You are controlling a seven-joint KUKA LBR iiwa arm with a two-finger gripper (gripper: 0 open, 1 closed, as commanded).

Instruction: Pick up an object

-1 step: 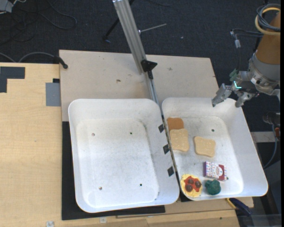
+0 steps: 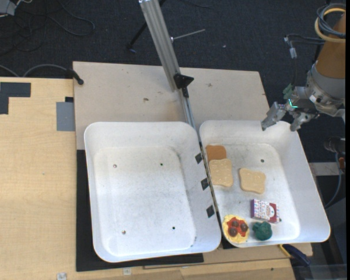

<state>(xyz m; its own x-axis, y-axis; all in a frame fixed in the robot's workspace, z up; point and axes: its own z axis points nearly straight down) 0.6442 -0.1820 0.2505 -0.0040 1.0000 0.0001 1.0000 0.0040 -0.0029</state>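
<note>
Dark carpet with loose cables surrounds the bench; two shallow white bins sit side by side on a pale board, left bin (image 2: pixel 105 156) bare of objects, right bin (image 2: pixel 291 156) holding all candidates.

Contents of right bin: brown slab (image 2: pixel 216 152) against the dividing wall; pale toast slice (image 2: pixel 221 172) touching it just below; second toast slice (image 2: pixel 252 181) near, to its right; small printed packet (image 2: pixel 263 210) lower down; green lump (image 2: pixel 262 230) just below the packet; round yellow piece with red spots (image 2: pixel 235 227) beside the green lump, at the near edge by the divider.

Gripper (image 2: pixel 284 118) hangs above the bin's far right corner, well apart from every object; fingers spread apart, nothing between them; no pick begun, in my judgement.

Risks from here:
- brown slab and first toast slice touch; a descent on their seam could catch both or nudge one away;
- both lie close to the divider wall; a finger could strike the wall;
- toast slices lie flat and thin; fingers may close over the top and slip off;
- green lump and spotted piece crowd the near rim; a grasp there could push one over the edge;
- second toast slice and packet stand clearest, likely the safest targets.
</note>
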